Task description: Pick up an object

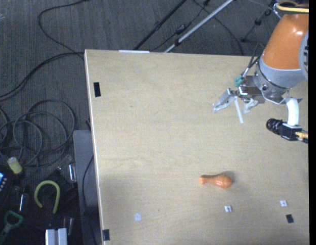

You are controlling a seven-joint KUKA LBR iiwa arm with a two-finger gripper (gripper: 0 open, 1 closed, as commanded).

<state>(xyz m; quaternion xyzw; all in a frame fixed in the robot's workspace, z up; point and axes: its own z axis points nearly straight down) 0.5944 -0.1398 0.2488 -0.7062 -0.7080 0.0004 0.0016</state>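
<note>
Far left, dark carpet, and it's a tangle: loops of black cable (35, 131) coil across the floor, and a yellow-green U-shaped piece (47, 193) lies just below them. Lower still, a few small tools sit along the bottom edge, partly cut off by the frame and too murky to name.

Moving right, the tan board (163, 137) takes over, its left edge running down from the top corner. There's a small black mark (97, 89) near that edge, high up. Behind the board, a pale stand leg (209, 15) slants across the carpet, its top running out of frame.

Now the middle: the orange object (216, 180) lies flat on the board, low and right of centre, alone, a bulb at its right end and a thin neck pointing left. What exactly it is, hard to say at this size. A couple of tiny pale squares (228, 208) sit just below it.

Up and to the right, the gripper (232, 108) hangs over the board with its fingers spread apart, nothing between them, well apart from the orange object. Behind it the arm (285, 45) shows its orange band, cut off by the right edge.
</note>
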